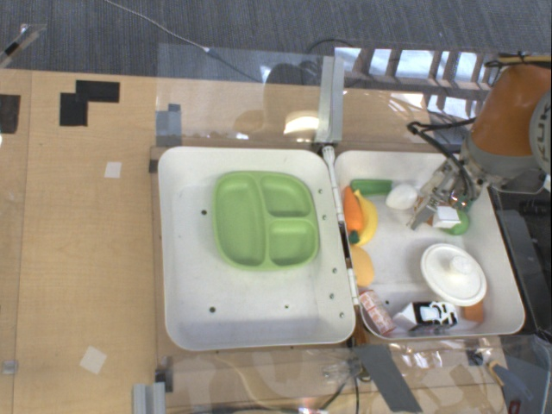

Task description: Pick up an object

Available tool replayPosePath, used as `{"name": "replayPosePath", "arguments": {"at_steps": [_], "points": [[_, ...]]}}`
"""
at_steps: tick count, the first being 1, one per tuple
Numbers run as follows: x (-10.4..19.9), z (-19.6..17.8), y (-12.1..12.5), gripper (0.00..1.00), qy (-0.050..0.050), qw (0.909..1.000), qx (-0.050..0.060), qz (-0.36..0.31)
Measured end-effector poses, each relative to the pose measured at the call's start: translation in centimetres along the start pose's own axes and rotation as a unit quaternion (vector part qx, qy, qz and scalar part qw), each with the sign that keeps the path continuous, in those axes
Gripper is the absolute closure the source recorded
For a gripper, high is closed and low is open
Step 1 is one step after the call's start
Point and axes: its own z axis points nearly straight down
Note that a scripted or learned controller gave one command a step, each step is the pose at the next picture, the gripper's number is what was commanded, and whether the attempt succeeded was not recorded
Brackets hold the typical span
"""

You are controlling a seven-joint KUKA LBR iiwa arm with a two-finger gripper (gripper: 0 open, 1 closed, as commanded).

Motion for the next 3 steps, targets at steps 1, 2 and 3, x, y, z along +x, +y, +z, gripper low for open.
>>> {"name": "replayPosePath", "arguments": {"at_steps": [1,2,3], "points": [[-0.7,2.3,-1.0,0.0,0.001,0.9994,0.0,0.033],[-1.0,0.8,-0.4,1.0,-0.006,0.9995,-0.004,0.029],[3.3,-12.0,5.3,1.0,-0.002,0.9907,-0.003,0.136]]}}
